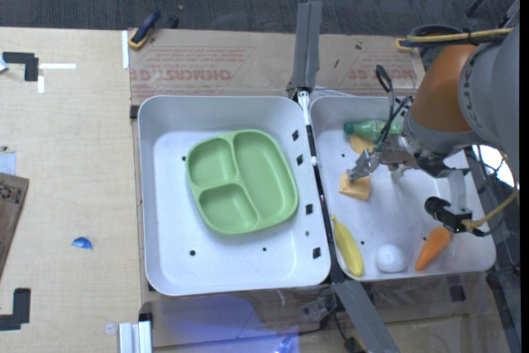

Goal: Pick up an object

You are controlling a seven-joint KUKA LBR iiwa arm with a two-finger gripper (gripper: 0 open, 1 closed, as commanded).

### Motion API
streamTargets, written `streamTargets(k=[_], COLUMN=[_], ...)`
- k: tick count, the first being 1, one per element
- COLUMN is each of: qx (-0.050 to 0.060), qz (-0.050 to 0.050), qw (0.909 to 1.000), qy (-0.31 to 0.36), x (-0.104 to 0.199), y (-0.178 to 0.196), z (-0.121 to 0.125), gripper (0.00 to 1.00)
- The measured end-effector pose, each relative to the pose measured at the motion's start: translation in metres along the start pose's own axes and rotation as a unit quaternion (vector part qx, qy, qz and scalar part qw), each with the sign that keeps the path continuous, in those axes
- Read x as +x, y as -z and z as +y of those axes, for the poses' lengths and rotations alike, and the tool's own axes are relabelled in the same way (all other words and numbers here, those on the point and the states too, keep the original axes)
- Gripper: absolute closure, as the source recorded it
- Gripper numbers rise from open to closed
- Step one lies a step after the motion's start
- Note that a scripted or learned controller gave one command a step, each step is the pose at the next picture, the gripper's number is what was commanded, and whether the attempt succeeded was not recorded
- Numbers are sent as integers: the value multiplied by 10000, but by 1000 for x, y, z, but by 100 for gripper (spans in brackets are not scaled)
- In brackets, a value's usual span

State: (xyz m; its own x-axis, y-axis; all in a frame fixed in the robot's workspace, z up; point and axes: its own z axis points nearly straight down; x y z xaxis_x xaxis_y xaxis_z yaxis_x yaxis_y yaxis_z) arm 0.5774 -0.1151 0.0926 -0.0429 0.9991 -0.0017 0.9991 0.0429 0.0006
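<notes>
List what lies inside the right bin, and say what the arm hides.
In the right bin: a banana, a white ball, a carrot, a tan wedge and a green bottle. The arm covers the bin's far right corner, and the hand covers part of a yellow piece.

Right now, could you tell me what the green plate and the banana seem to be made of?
Green plate: likely moulded plastic, going by its even pale colour, soft sheen and rounded dividers. Banana: probably a plastic toy, uniformly yellow and smooth, though real fruit cannot be ruled out.
</notes>
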Motion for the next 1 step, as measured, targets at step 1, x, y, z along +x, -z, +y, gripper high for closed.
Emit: streamTargets(k=[1], qx=[130], qz=[9], qw=[9996], qy=[-235], x=[11], y=[-5], z=[76], gripper=[0])
